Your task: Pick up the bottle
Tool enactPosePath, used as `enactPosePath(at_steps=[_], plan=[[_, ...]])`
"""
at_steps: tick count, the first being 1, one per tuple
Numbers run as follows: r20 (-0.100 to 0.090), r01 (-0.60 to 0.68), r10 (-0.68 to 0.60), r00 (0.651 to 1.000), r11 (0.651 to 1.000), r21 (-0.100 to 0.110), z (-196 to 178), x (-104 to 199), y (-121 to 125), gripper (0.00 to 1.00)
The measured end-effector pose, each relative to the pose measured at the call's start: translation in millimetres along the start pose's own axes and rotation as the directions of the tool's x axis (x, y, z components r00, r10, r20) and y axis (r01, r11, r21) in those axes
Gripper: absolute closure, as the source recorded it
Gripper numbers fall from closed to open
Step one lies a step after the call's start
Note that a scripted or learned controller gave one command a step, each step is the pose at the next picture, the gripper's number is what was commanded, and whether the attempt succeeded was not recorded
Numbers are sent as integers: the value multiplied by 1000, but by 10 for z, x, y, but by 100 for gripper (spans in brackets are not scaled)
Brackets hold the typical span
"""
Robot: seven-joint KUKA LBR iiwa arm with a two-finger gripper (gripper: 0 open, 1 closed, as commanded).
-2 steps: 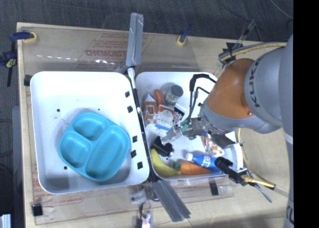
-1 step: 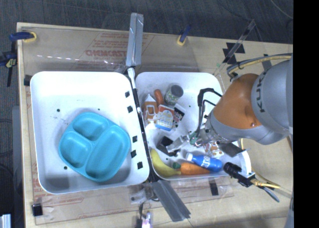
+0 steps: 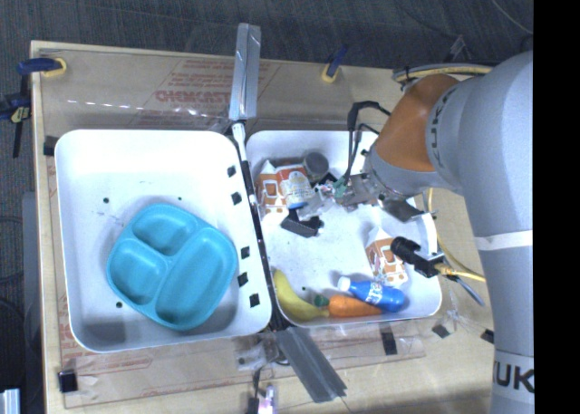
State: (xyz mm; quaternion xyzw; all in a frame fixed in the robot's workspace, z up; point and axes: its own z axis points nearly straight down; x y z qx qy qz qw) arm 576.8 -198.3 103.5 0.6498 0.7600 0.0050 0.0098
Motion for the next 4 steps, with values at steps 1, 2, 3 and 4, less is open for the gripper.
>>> enactPosePath(at_steps=[1, 2, 3, 4], plan=[[-4, -222, 222, 975, 975, 8, 8, 9, 2, 0], [4, -253, 253, 968, 968, 0, 0, 213, -163, 0], [-3, -325, 325, 946, 945, 28, -325, 80, -794, 0], [-5, -250, 250, 968, 968, 24, 101, 117, -993, 0]])
